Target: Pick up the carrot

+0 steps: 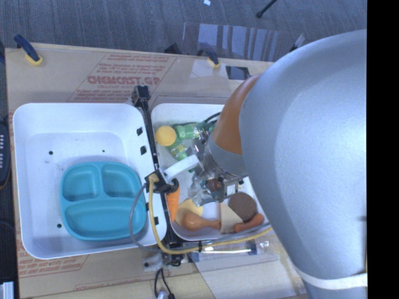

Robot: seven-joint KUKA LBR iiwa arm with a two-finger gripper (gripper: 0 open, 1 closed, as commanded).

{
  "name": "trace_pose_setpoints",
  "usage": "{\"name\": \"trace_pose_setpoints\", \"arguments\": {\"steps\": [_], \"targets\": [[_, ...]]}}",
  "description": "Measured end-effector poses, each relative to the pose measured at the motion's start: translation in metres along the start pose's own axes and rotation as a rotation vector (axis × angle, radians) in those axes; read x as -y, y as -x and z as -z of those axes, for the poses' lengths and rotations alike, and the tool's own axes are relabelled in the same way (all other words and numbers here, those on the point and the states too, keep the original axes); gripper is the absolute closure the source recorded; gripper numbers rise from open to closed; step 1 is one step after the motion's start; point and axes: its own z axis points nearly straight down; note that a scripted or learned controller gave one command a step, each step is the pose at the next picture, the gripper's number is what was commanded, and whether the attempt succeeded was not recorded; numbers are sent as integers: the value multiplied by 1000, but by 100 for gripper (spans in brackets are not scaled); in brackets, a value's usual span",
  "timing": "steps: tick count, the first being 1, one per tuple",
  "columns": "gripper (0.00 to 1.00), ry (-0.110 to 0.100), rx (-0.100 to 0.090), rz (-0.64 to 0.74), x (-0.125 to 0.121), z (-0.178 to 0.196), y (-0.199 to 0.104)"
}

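The short orange carrot (172, 199) lies in the right-hand shallow white bin (187, 110), tight against that bin's left wall, its long axis running roughly up and down the camera view, parallel to that wall. Taking the carrot as the landmark, the tool (202, 192) hangs just to its right and a touch higher in the view, below the arm's orange band; glare and the wrist body hide its tips, so I cannot tell whether it is spread or pressed together, and nothing shows between them. Just below and right of the carrot sit a pale yellow pear-shaped piece (189, 212), a tan wedge (230, 217) and a brown round lump (242, 204). Above it lie a yellow ball (165, 135) and a green crinkled item (186, 131). Left of the carrot, past the wall, a blue sectioned plastic tray (100, 199) rests in the other bin. The coming move likely needs a short shift left toward the wall.
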Motion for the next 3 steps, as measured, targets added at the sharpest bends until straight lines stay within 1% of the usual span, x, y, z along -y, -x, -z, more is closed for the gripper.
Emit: {"name": "trace_pose_setpoints", "arguments": {"steps": [1,2,3], "targets": [[100,-8,6,12,2,9,-1],[100,13,0,430,5,-10,0],[100,6,4,439,7,-1,-1]]}}
